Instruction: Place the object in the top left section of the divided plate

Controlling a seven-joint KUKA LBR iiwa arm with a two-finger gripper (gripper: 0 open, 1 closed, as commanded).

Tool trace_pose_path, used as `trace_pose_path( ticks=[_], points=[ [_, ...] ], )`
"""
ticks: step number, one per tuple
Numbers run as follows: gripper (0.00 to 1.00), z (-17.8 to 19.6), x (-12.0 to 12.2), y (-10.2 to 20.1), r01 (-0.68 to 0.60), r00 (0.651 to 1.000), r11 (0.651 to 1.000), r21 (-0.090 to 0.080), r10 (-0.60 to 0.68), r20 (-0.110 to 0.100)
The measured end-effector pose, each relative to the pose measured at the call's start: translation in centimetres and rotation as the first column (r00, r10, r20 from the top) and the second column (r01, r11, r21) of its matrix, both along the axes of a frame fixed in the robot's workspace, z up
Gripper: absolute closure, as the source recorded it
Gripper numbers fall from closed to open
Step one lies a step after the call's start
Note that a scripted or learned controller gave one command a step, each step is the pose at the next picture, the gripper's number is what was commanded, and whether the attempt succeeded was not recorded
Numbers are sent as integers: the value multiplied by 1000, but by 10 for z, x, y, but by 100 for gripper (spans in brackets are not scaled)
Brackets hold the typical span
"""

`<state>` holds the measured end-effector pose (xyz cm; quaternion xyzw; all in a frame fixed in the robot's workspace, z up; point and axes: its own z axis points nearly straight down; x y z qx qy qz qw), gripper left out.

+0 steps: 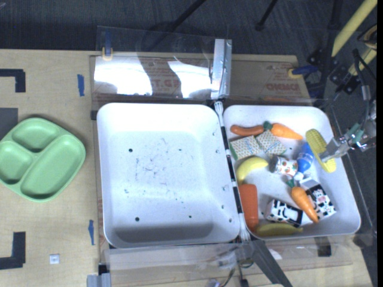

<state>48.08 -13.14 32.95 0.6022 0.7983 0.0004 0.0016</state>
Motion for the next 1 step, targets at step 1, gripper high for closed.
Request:
trace_pose_path(
  ticks=[1],
  points=[
    [0,0,0,0,-1,1000,1000,0,1,0]
  ],
)
